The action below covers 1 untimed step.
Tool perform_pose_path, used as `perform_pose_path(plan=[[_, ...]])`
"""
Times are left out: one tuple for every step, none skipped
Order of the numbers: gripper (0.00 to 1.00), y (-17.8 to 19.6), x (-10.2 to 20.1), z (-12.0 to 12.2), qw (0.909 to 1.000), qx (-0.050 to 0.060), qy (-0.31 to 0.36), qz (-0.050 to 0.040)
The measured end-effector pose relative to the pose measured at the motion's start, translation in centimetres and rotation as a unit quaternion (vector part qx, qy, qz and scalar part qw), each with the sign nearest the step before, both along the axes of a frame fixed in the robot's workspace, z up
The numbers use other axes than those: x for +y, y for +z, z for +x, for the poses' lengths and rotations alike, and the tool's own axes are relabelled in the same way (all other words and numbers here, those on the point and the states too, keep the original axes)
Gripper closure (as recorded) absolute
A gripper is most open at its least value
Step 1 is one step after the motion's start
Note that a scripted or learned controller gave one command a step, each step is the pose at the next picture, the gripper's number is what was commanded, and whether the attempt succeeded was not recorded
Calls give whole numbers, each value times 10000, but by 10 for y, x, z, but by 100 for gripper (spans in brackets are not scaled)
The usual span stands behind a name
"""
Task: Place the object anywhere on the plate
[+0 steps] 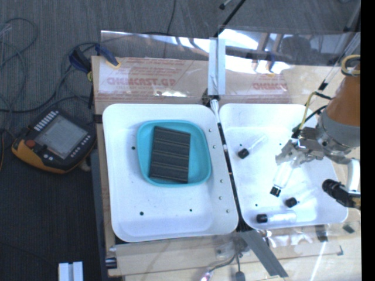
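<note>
A teal plate (202, 160) lies in the left bin (123, 204). A dark ribbed rectangular block (170, 154) rests flat on the plate's middle. My gripper (297, 154) hovers over the right bin (246, 119), far to the right of the plate. Just below its tip lies a clear tube with a black cap (281, 180). Whether the gripper touches that tube is unclear.
The right bin also holds a second clear capped tube (251, 145) at its left, a third (280, 217) along the front wall, and a loose black cap (290, 202). A handheld controller (55, 140) lies on the floor at the left. Clear panels stand behind both bins.
</note>
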State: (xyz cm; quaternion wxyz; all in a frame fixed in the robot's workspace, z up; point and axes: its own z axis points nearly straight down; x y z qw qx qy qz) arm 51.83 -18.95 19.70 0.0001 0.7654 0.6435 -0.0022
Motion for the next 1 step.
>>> perform_pose_path(plan=[[0, 0, 0, 0, 10000, -2, 0, -1]])
